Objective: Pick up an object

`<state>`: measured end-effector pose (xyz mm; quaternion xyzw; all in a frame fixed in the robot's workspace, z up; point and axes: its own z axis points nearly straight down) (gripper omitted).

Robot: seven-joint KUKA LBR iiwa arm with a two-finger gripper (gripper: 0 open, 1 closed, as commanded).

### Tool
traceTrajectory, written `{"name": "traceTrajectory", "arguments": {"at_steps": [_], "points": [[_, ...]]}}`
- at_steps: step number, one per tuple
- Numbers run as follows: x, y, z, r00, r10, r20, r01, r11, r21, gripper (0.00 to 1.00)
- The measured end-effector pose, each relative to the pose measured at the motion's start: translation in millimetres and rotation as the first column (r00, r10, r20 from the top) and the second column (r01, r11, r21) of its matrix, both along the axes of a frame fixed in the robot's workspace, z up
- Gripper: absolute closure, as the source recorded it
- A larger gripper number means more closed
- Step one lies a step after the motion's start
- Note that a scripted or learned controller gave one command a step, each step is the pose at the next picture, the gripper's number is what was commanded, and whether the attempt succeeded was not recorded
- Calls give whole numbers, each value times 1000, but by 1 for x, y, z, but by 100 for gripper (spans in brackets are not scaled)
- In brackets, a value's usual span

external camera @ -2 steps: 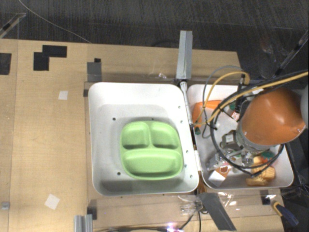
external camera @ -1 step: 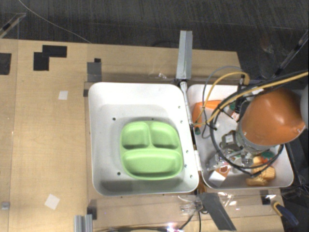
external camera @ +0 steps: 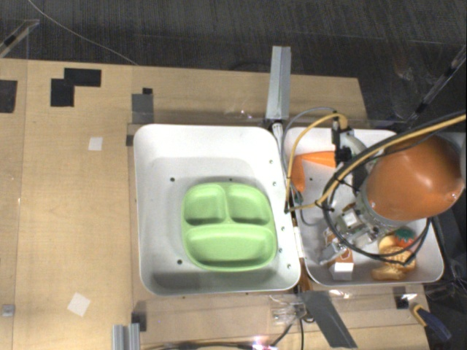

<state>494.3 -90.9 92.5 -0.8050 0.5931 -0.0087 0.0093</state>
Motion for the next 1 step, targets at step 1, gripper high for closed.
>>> {"name": "traceTrajectory", "arguments": {"at_steps": [1], "points": [[0,-1,0,1000,25,0,-25,1000,-1,0]]}}
